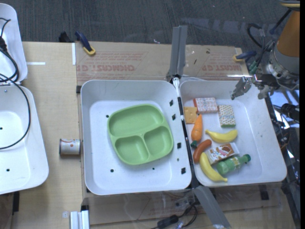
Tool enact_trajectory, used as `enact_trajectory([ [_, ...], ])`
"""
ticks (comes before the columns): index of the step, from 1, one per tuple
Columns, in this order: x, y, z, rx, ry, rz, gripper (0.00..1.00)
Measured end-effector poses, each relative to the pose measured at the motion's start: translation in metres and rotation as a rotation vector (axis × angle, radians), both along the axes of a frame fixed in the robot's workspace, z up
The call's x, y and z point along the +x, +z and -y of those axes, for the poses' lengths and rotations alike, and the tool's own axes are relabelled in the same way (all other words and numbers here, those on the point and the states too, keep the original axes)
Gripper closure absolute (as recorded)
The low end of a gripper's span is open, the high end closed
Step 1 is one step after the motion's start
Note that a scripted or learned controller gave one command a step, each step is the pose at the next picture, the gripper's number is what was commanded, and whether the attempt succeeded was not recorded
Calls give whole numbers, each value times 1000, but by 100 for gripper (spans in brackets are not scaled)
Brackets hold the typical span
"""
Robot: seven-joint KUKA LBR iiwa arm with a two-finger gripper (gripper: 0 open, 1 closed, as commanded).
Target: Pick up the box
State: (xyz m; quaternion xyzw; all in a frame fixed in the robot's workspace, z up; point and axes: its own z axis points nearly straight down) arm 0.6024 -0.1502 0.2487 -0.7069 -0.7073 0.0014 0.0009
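tray in left bin, box in right bin

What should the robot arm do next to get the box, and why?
Probably move left and down toward the box. The gripper hangs above the right bin's back edge, apart from the box, which lies flat near the back beside the cracker, with nothing on top of it.

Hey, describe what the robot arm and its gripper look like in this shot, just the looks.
The arm has an orange band above a grey, silvery wrist section. Dark cables loop beside it, with a few thin coloured wires near the wrist. The gripper is small, made of pale grey metal, with slim fingers projecting from the wrist; finer detail is too small to tell.
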Motion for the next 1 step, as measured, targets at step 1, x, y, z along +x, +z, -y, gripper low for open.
enact_trajectory([
  [1, 29, -146, -16, -1, 28, 5, 0],
])
